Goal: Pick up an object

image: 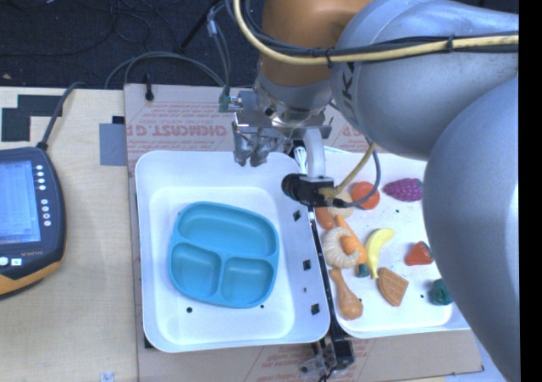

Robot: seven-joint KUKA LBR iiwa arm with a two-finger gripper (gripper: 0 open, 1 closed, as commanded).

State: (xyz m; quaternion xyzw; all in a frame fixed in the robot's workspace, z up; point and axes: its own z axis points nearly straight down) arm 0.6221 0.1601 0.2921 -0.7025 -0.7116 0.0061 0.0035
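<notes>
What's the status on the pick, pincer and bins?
Pincer over left bin's far rim, nothing between its fingers. Toy food still in right bin: banana, grapes, strawberry. Blue divided plate in left bin.

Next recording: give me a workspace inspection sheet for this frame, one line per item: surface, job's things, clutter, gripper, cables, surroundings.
Surface: two white bins side by side, left bin and right bin, on cardboard over a wooden bench.
Job's things: toy foods in the right bin: grapes, banana, strawberry, carrot, and others bunched together.
Clutter: blue divided tray in the left bin.
Gripper: gripper sits over the left bin's far rim; nothing seen between its fingers.
Cables: yellow hose looping along the arm; black leads behind the cardboard.
Surroundings: pendant with lit screen at left.
</notes>
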